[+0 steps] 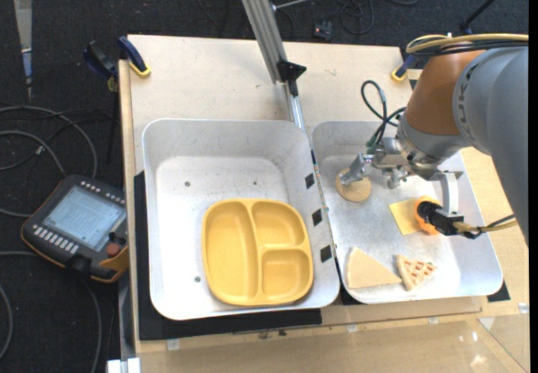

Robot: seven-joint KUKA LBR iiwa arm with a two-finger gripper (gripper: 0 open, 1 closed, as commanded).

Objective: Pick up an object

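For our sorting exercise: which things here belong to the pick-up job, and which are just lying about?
In the job: gripper; round tan piece by it; yellow square, tan wedge and patterned wedge as other candidates.
Lying about: yellow divided plate; handheld controller off the bench.

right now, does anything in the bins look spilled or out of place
Nothing stands out. The yellow divided plate lies flat in the left bin, slightly skewed to its walls. The round biscuit, yellow square, tan wedge and pizza slice lie flat inside the right bin.
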